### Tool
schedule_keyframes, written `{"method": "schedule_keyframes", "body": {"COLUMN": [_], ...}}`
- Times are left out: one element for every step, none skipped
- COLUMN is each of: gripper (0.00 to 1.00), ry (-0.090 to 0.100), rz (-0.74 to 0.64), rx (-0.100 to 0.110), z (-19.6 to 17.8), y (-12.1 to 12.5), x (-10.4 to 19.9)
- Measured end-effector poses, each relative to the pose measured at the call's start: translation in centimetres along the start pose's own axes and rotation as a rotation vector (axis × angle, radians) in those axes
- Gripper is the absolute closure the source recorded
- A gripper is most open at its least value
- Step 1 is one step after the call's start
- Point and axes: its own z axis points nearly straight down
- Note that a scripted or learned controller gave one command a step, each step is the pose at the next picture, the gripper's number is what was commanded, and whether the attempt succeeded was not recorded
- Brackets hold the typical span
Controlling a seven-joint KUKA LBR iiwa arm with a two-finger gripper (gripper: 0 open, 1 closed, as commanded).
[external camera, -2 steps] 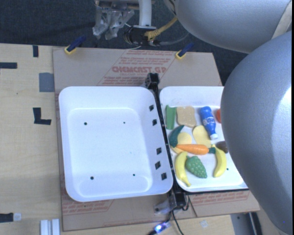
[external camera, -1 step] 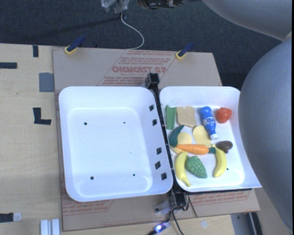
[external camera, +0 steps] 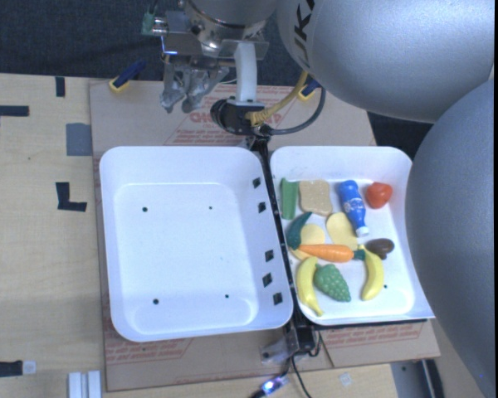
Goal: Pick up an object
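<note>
My gripper (external camera: 185, 96) hangs high over the cardboard behind the left bin (external camera: 116, 222), open with nothing between its fingers. All the objects lie in the right bin (external camera: 398, 168). A green cucumber (external camera: 289, 197), a bread slice (external camera: 315, 196), a blue bottle (external camera: 353, 206) and a red tomato (external camera: 378, 194) lie along the back. Toward the front are an orange carrot (external camera: 325, 253), green grapes (external camera: 332, 282), two bananas (external camera: 307, 284) (external camera: 372, 276) and a brown piece (external camera: 380, 245). The gripper is well apart from them, up and to the left.
The grey arm fills the upper right and overhangs the right bin's far side. A black cable (external camera: 232, 116) loops behind the divider between the bins. Black clips (external camera: 270, 259) line that divider. Cardboard (external camera: 133, 106) lies under both bins on the wooden bench.
</note>
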Motion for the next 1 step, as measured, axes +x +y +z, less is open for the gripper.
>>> {"method": "schedule_keyframes", "body": {"gripper": [1.0], "ry": [0.01], "rz": [-0.003], "rx": [-0.026], "z": [-11.89], "y": [-0.36], "x": [0.01]}}
